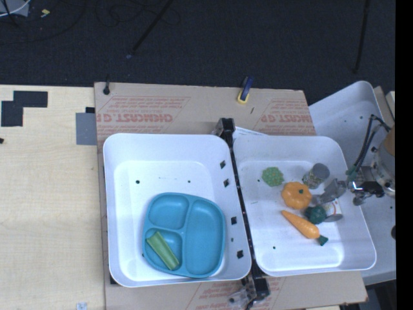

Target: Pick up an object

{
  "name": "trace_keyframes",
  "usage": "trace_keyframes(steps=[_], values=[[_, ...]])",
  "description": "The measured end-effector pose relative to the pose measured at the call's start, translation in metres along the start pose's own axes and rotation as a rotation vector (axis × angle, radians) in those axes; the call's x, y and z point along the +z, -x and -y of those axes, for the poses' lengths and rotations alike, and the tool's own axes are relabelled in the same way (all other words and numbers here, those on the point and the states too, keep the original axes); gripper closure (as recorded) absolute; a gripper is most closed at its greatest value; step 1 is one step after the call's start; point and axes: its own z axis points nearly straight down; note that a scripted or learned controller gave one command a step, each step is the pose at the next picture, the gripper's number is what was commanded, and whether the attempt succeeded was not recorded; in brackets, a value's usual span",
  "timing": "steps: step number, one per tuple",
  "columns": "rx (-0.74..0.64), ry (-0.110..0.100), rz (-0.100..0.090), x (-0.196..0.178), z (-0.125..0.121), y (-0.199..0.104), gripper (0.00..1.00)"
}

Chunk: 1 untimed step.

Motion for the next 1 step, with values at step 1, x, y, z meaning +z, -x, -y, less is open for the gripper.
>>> trace_keyframes(steps=[1], values=[[0.001, 0.001, 0.001, 0.0437, 0.0002, 0.0013, 0.00]])
